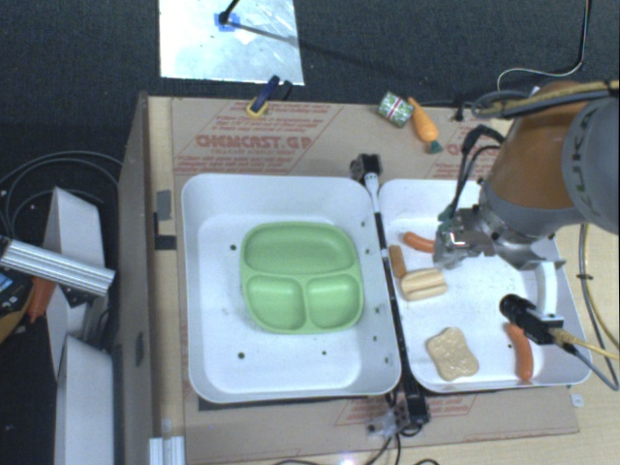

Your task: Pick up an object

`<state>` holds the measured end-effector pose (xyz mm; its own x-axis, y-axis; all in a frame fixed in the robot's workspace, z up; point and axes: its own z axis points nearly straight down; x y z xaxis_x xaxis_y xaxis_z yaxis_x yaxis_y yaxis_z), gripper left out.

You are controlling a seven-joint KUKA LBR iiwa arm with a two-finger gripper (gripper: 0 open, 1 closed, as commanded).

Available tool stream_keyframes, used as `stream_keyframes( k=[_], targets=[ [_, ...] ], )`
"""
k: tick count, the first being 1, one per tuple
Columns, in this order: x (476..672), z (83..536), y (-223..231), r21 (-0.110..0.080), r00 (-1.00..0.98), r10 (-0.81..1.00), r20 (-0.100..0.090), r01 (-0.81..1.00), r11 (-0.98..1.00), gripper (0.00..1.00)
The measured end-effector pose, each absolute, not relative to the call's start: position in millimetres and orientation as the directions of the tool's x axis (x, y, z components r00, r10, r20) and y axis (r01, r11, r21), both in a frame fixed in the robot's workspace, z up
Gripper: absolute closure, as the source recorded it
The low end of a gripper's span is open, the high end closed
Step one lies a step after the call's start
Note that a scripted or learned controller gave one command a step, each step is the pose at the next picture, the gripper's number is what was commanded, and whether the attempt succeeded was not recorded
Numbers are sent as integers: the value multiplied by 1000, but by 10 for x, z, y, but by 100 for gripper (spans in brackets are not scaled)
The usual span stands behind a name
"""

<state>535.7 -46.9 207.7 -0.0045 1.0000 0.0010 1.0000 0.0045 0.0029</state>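
My gripper [448, 250] hangs low in the right bin [484, 376], near its left side. Just below it lies a tan bread roll [422, 284]. A small orange sausage [418, 242] lies right beside the gripper on its left, and a brownish stick [396, 261] rests along the bin's left wall. A beige cracker-like slice [452, 353] sits near the front of the bin, and an orange hot dog [523, 354] lies at the front right. Nothing shows between the fingers from this angle.
The left bin [208, 260] holds a green divided plate [301, 276]. Behind the bins, on the cardboard, lie a small green can [395, 108], a toy carrot [424, 124] and a blue-and-yellow clip [265, 97].
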Motion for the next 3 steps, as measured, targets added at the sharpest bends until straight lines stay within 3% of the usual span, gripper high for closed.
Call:
stream_keyframes(
  k=[1,2,3],
  targets=[
    [5354,2075,-478,2,-3,1000,0,1000,3,0],
    [5441,954,-867,2,-1,1000,-1,1000,1,0],
    [5950,1217,-1157,5,-4,1000,-2,1000,4,0]
  ],
)
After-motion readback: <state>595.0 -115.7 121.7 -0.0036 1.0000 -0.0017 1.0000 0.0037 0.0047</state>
